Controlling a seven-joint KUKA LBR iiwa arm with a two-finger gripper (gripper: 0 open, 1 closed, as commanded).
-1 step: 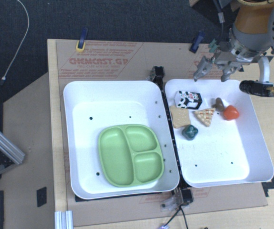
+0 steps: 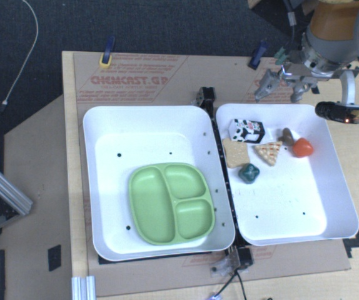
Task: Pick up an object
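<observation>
On the counter (image 2: 73,167), the left bin (image 2: 104,130) carries a green divided plate (image 2: 170,203), well apart from the work. In the right bin (image 2: 329,186), the objects are bunched near the far left corner: a tan cracker-like slab (image 2: 234,152), a black-and-white cow-patterned piece (image 2: 247,130), a dark teal lump (image 2: 249,173), a waffle-patterned wedge (image 2: 269,152), a small brown piece (image 2: 287,135) and an orange-red ball (image 2: 302,147).

Because these lie touching or just beside one another, a neighbour could be nudged or two things caught at once. The ball would likely roll away.

The slab's long axis runs near-to-far; the wedge narrows toward the near side.

The tool (image 2: 283,86) hangs above the bin's far rim, fingers spread apart, nothing between them.
</observation>
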